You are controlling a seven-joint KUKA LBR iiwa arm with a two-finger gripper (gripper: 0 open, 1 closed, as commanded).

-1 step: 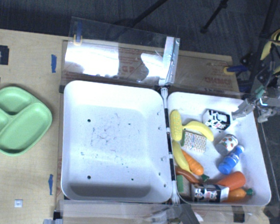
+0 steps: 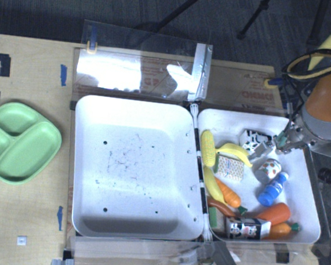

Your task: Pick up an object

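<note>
I can pick any object from the right bin (image 2: 312,207), where the whole pile sits; the left bin (image 2: 88,150) alongside it is bare white plastic with faint scuffs. Nearest my gripper (image 2: 267,146) are a black-and-white spotted toy (image 2: 251,138) and a pale speckled egg-shaped piece (image 2: 270,167), with a blue bottle-like toy (image 2: 271,190) just below that. The gripper hangs over the bin's upper middle, close to the spotted toy, and nothing is visibly between its tips — whether they stand apart or together I cannot tell from this angle.

My judgement: go for something with a narrow, firm body and free flanks. The blue toy lies slightly apart from its neighbours, so it looks the safest grab; I would turn the wrist across its short axis and come straight down. The egg is smooth and rounded and may squirt out.

Further left, a corn cob (image 2: 208,148) with a bumpy surface lies along the bin wall, a yellow banana (image 2: 236,153) curves over a flat dotted packet (image 2: 230,167), and glossy orange carrots (image 2: 274,213) crowd a dark bottle (image 2: 243,228) at the front — tightly packed, poor targets

Well off to the left, a green divided plate (image 2: 16,141) rests on the wooden bench (image 2: 18,214)
</note>
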